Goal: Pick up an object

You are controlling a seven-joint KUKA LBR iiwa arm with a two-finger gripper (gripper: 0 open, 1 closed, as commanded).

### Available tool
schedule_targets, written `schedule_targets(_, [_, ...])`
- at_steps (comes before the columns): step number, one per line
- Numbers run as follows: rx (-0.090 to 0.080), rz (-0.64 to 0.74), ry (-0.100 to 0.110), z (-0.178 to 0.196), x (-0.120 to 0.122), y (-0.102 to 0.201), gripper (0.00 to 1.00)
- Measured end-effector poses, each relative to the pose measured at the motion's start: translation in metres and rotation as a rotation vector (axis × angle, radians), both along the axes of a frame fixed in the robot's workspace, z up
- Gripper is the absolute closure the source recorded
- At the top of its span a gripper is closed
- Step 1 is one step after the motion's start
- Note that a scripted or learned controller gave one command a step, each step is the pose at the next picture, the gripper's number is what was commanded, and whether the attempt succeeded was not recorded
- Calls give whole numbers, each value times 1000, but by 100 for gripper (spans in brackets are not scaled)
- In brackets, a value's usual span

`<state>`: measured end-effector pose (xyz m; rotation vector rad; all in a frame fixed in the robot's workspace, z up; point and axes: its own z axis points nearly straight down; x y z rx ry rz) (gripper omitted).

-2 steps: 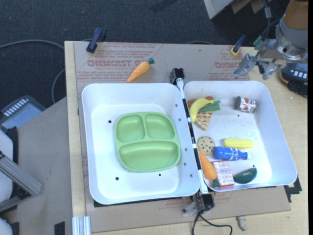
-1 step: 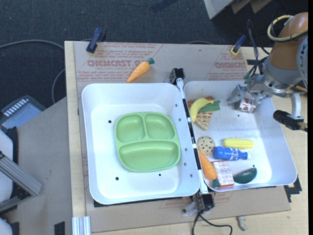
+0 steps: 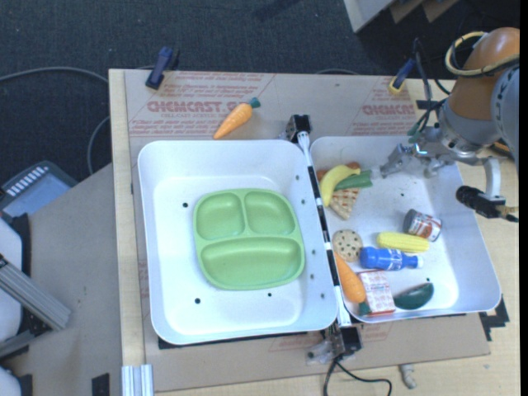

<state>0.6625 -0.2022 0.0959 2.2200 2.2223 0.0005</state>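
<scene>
My gripper (image 3: 391, 165) hangs low over the far part of the right bin (image 3: 470, 246), reaching in from the right. It is just right of a yellow banana (image 3: 332, 180), a green piece (image 3: 355, 183) and a waffle (image 3: 345, 202), and apart from them. Nearer the front lie a small can (image 3: 422, 224), a corn cob (image 3: 403, 241), a cookie (image 3: 346, 243), a blue bottle (image 3: 388, 259), an orange carrot (image 3: 350, 280), a red-and-white box (image 3: 377, 294) and a dark green piece (image 3: 413, 297).
The left bin (image 3: 165, 180) holds a green divided plate (image 3: 247, 239). A second carrot (image 3: 233, 120) lies on the bench behind that bin. Clamps (image 3: 298, 126) sit where the bins meet. Cables hang beside the arm's wrist (image 3: 462, 130).
</scene>
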Motion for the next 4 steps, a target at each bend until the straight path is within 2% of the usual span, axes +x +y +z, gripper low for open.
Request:
schedule_targets(1, [1,1,0,81,-35,76,0])
schedule_targets(2, [0,-1,1,1,-80,91,0])
schedule_targets(3, [-1,0,-1,20,5,72,0])
schedule_targets(4, [-3,-2,-8,-8,-64,109,0])
